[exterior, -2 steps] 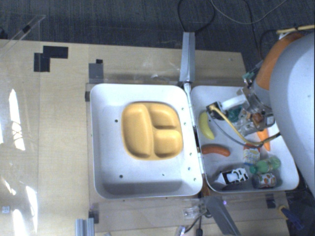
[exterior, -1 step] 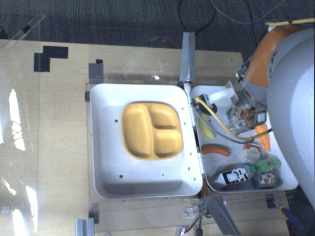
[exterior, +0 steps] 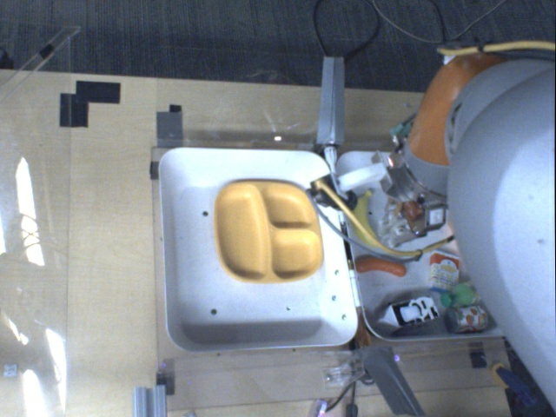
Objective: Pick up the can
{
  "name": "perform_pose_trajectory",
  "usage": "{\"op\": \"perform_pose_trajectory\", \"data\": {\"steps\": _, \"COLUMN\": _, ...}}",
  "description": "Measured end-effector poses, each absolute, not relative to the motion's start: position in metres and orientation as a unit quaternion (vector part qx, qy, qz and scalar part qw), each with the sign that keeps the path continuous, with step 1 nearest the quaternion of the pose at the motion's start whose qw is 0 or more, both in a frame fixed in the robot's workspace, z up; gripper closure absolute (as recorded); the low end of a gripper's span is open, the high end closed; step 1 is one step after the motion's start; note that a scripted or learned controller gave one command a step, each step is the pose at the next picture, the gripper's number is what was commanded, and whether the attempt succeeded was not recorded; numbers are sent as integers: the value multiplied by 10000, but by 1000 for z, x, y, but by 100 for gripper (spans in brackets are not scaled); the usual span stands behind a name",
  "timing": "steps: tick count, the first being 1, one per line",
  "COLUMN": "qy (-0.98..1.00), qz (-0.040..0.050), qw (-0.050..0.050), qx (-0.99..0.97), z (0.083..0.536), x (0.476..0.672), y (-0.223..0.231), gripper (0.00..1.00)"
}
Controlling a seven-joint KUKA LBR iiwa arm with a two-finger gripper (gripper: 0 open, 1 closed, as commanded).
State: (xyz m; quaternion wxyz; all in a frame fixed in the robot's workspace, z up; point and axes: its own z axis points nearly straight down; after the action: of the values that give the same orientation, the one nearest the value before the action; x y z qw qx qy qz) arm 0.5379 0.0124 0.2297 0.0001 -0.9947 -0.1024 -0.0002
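The can (exterior: 469,319), short with a printed label, lies at the near right corner of the right bin (exterior: 375,321). My gripper (exterior: 412,213) hangs over the middle of that bin, beyond the can and to its left, among cables and a clutter of items. The large grey arm (exterior: 508,198) with its orange band (exterior: 439,111) covers the bin's right side. I see nothing clearly held by the gripper.
The left bin (exterior: 187,233) holds a yellow divided tray (exterior: 265,230). In the right bin lie a banana (exterior: 369,228), a red sausage (exterior: 380,267), a small carton (exterior: 443,272), a green piece (exterior: 459,296) and a black-and-white toy car (exterior: 413,311). A metal post (exterior: 332,102) stands behind the bins.
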Motion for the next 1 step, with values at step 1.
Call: {"op": "perform_pose_trajectory", "data": {"steps": 1, "qy": -1016, "qz": 3, "qw": 5, "qx": -9948, "z": 183, "x": 525, "y": 91, "gripper": 100}}
